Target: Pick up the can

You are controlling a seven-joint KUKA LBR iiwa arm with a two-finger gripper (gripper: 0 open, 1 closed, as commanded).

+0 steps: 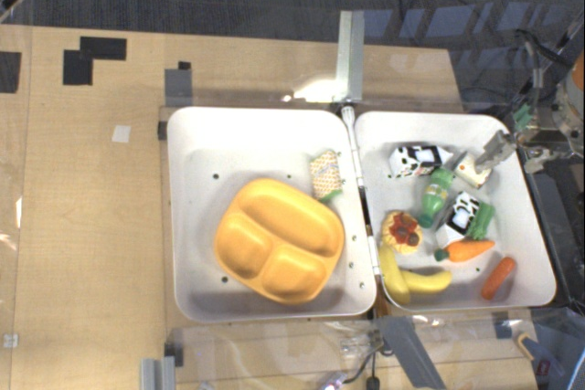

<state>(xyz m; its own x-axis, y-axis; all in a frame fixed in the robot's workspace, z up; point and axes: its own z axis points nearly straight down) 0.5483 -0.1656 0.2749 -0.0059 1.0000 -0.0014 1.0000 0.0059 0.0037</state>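
The can [470, 216], green with a black and white label, lies on its side in the right bin [530, 224], just above a carrot [470, 249]. My gripper [483, 162] reaches in from the right over the upper part of that bin. It is above and slightly right of the can, apart from it. A small cream-coloured piece [470, 170] sits at the gripper's tip. Nothing shows the can being held.
The right bin also holds a black and white cow toy [416, 160], a green bottle [436, 194], a banana [411, 277], a round red and yellow item [402, 230] and an orange-red piece [498, 277]. The left bin [196, 196] holds a yellow divided plate [277, 238] and a patterned packet [325, 174].
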